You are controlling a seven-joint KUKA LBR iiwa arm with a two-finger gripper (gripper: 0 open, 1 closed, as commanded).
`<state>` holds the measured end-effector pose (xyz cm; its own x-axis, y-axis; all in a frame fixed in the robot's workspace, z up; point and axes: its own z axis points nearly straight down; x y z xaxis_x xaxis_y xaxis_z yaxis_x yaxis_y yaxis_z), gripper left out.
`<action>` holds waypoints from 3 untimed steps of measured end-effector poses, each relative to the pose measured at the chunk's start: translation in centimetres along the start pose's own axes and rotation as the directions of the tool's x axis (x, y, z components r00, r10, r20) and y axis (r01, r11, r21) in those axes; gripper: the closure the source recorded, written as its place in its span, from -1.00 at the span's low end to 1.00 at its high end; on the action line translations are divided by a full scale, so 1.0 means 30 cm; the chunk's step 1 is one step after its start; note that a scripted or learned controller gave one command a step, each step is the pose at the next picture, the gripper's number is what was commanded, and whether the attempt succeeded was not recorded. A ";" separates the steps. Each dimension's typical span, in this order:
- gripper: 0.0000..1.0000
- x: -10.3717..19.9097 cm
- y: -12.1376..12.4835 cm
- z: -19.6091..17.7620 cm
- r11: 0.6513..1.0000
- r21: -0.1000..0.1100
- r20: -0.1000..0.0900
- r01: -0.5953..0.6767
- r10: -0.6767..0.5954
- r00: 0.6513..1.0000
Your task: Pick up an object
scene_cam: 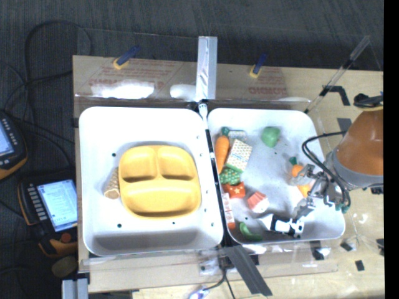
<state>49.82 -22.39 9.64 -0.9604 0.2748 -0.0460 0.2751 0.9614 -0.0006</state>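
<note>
The right bin holds several toy foods. An orange carrot lies along its left wall beside a white box with a green pattern. A green ball sits at the back, and a small orange piece lies toward the right. A green and red berry, a red block, a pink and white piece and a green piece lie in the middle and front. My gripper is low over the bin's right side, just in front of the small orange piece.
In the left bin stands a yellow divided plate, with a tan cone at its left edge. The arm's orange band hangs over the right bin's right rim. A metal divider stands behind the bins.
</note>
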 end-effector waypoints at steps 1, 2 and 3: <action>-1.00 -0.022 0.194 0.018 1.000 -0.002 -0.027 -0.014 0.014 1.000; -1.00 -0.077 0.023 -0.063 0.953 -0.013 -0.041 0.302 -0.302 0.952; -1.00 -0.128 0.040 0.027 0.974 -0.010 -0.037 0.227 -0.227 0.973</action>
<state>53.88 -22.30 8.99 -0.9987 0.0495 -0.0074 0.0495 0.9988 -0.0008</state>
